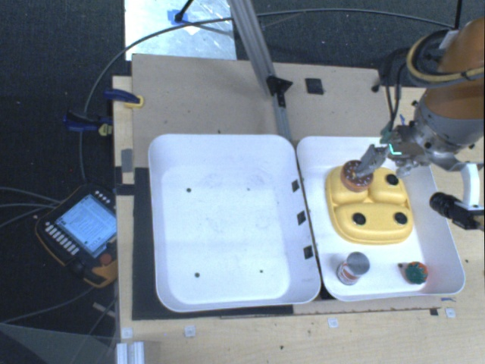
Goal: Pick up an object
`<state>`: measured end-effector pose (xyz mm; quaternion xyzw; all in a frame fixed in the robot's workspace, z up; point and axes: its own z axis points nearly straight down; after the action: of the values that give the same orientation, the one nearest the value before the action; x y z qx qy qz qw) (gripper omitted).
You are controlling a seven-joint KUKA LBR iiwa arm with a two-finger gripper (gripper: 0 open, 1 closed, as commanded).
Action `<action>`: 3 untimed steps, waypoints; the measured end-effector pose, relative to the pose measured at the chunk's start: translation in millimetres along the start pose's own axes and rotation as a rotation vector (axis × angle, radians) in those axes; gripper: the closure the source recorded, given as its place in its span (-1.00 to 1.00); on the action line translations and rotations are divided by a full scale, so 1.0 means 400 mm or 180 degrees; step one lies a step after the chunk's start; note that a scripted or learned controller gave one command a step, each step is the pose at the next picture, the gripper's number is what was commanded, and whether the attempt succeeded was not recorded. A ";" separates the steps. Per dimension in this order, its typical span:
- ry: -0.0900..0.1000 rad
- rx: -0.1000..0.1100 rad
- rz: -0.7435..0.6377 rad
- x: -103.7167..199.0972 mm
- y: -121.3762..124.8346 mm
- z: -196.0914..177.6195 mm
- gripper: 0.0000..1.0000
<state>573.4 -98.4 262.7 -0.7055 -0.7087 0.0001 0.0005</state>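
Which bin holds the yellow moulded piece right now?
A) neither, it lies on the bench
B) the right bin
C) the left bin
B: the yellow moulded piece lies inside the right bin, with the gripper reaching down at its upper edge.

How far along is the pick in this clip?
Done: the gripper has reached the right bin, over the brown round piece on the yellow block. In hand: nothing visibly grasped. Left: grasping and lifting; the small can and green-orange piece lie untouched near the bin's front.
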 end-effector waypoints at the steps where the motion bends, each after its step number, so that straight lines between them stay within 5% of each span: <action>1: -0.0001 -0.0008 -0.0001 0.000 0.001 -0.003 -1.00; 3: -0.0003 0.0004 0.0011 -0.009 0.014 0.262 -1.00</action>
<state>578.9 -101.9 157.9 -0.7067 -0.7075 0.0009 0.0006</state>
